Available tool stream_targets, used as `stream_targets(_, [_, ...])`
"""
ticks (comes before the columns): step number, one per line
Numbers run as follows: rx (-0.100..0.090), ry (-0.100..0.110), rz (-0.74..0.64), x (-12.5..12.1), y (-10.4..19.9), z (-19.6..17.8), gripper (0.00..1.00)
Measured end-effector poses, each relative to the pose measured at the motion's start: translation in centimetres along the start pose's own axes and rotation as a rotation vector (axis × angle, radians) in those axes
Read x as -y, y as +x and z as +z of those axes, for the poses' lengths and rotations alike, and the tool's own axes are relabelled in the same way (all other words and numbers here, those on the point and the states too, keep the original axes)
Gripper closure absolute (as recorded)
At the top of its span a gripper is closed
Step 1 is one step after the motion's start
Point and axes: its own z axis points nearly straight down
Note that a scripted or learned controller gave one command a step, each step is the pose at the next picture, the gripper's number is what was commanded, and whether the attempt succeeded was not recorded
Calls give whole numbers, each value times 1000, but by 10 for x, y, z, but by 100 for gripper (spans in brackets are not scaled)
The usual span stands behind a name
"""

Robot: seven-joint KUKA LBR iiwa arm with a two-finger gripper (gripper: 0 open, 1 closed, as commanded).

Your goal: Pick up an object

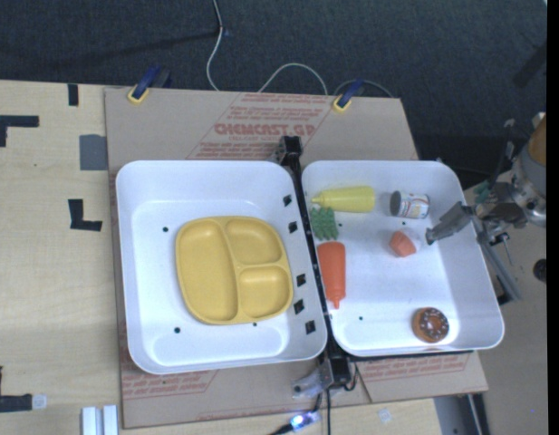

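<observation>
Landmark: right bin (469, 333).

Donut (430, 323) lying in its near right corner. Carrot (331, 268) lying along its left wall. Small red piece (402, 244) sitting mid-bin. Corn cob (345, 198) and tin can (410, 205) lying toward far wall. Gripper (456, 221) hanging over its right rim, gripping nothing; finger spread unreadable.

I see hand (462, 217) at right bin (469, 270) right rim. Corn (344, 198), can (410, 205), carrot (331, 268), donut (430, 323) inside. Yellow divided plate (234, 268) in left bin (143, 243).

Plate (232, 268) in left bin (134, 243); carrot (332, 273), donut (430, 323) in right bin (469, 279)
</observation>
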Motion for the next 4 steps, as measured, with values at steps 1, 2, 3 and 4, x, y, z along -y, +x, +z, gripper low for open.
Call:
stream_targets(1, [3,-12,-5,-3,1,-7,0])
stream_targets(2, [2,-9,-4,-2,4,36,0])
stream_targets(3, [2,-8,-5,-1,7,80,0])
stream_targets(4, [2,-8,-5,-3,5,144,0])
